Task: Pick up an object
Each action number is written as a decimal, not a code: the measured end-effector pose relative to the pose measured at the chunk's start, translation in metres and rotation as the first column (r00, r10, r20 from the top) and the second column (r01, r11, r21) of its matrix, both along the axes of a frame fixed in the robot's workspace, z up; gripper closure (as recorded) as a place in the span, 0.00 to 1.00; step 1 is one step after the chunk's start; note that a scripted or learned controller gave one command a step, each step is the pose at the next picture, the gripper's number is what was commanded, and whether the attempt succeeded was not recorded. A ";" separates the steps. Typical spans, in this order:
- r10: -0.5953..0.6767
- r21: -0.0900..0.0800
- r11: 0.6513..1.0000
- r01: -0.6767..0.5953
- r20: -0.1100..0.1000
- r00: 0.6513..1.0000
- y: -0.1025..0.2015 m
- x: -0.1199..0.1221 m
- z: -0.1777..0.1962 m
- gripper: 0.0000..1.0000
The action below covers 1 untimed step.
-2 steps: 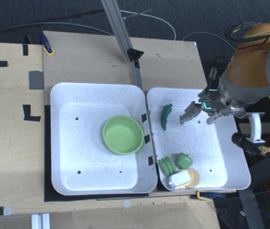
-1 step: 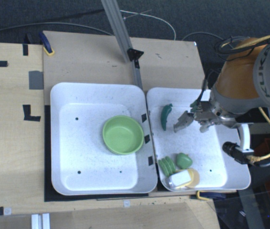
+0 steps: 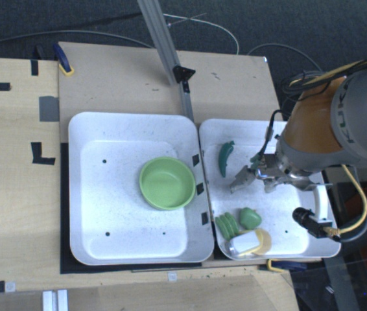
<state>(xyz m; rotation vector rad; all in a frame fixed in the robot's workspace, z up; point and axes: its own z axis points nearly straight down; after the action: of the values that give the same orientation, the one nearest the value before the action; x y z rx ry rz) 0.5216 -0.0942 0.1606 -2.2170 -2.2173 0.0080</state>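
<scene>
From my overhead camera I see a pale wooden bench (image 3: pixel 15 193) carrying two shallow white plastic bins side by side. The left bin (image 3: pixel 99 173) holds one round light-green plastic bowl (image 3: pixel 166 183), sitting upright toward the bin's right side. The right bin (image 3: pixel 281 238) holds several small things. A dark green curved pepper-like toy (image 3: pixel 225 157) lies near its upper left. Along its lower edge sit a ribbed green toy (image 3: pixel 226 225), a rounded green lump (image 3: pixel 250 218) just beside it, and a white and yellow block-like object (image 3: pixel 251 243) touching the bin's front wall, just below those two.

The grey arm with its orange band (image 3: pixel 313 125) reaches in from the right, over the right bin. Its claw (image 3: pixel 253 176) hangs over the middle of that bin, between the curved green toy above and the cluster of green pieces below. I see its metal fingers (image 3: pixel 240 180) spread apart, released, with nothing between them. None of the objects touches the claw. A grey metal pole (image 3: pixel 161 31) slants across the top of the view.
</scene>
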 end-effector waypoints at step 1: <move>0.000 0.001 1.000 0.000 -0.001 1.000 0.001 -0.009 -0.046 0.00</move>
<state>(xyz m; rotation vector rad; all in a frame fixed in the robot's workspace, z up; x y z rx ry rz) 0.5129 -0.0935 0.1144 -2.2160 -2.2166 0.0083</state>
